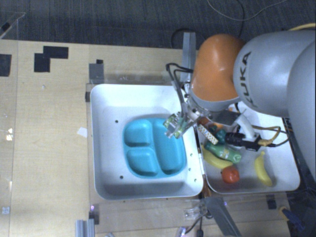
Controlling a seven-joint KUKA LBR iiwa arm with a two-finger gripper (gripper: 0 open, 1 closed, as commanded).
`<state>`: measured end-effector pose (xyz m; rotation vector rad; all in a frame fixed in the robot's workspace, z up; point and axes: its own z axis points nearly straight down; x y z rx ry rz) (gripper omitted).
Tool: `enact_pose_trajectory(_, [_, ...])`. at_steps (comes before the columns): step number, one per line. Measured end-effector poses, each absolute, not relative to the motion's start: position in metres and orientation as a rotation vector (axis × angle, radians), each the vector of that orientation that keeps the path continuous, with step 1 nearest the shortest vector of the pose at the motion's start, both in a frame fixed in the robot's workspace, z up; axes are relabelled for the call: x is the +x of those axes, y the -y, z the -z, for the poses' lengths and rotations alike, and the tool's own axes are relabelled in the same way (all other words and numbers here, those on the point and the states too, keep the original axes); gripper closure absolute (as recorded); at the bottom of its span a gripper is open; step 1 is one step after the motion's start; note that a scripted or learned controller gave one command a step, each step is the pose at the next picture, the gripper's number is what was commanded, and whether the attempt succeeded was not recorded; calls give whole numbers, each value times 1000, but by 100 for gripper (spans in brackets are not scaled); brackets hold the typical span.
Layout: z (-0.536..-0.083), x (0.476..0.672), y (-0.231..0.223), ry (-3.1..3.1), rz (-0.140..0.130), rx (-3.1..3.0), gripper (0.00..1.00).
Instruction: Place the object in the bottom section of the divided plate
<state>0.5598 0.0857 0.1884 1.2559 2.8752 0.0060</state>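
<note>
Your arm bulks up nearest the lens, grey with the orange band, covering the upper right and much of the right bin. Below it, the gripper hangs over the top right edge of the blue divided plate, right where the plate's long right section begins. There's something small, greenish and pale, at the fingertips, but it's too blurred to name, and you can't tell if it's actually pinched or how far the fingers are spread. The plate sits in the left bin, tilted a bit, two small sections on its left, one long section on its right; all three look bare blue.

In the right bin you've got a green bottle-like item lying slanted, a yellow banana near the right wall, another yellow piece partly under the green one, and a red tomato-like ball just below them. Cables loop off the wrist over that bin.
</note>
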Motion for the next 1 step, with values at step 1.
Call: enact_pose_trajectory(1, [-188,560,-85,-2874,-6,1258,0])
